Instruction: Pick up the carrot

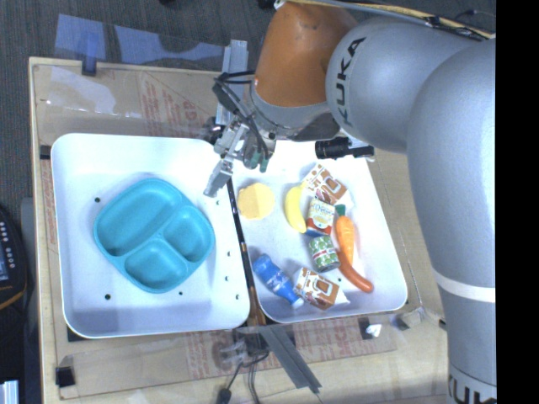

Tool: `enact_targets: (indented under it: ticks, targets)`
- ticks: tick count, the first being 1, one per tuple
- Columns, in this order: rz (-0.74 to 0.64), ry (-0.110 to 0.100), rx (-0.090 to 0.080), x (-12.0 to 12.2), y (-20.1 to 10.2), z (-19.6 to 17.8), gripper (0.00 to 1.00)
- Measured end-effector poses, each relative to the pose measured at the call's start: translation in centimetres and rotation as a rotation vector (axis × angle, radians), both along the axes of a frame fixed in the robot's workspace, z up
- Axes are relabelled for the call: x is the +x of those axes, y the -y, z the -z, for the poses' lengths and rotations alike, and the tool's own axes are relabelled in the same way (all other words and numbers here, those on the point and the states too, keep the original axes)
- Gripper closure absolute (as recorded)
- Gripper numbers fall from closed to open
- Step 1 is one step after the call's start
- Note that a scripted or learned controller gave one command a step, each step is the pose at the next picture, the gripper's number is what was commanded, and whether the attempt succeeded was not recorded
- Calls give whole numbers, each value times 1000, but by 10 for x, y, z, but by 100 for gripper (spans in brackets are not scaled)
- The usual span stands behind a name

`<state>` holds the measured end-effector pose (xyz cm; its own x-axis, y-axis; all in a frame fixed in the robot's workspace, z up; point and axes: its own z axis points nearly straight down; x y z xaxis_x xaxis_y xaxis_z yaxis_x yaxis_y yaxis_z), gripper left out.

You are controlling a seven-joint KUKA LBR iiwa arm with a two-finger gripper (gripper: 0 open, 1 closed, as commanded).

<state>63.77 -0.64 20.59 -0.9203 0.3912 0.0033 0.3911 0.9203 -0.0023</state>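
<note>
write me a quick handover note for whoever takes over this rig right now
Gripper: raised over the ridge between the two bins, near their far end, holding nothing that can be seen; whether its fingers are open is unclear.
Carrot: lying in the right bin, toward its right side, beside a row of small food packets, with a yellow round piece and a blue bottle further left.
Left bin: holds a blue divided plate.
Done: nothing yet; the carrot is not gripped.
Left: move across to the carrot, grasp it, lift.

"KUKA" lettering on grey arm (396, 74), partly cut off, food pkg labels too small to read
</note>
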Motion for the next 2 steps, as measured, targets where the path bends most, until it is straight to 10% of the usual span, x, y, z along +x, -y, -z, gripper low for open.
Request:
enact_targets:
  ticks: [1,2]
  targets:
    - [-131,4,1,12,5,15,0]
    - [73,-1,0,-39,-20,15,0]
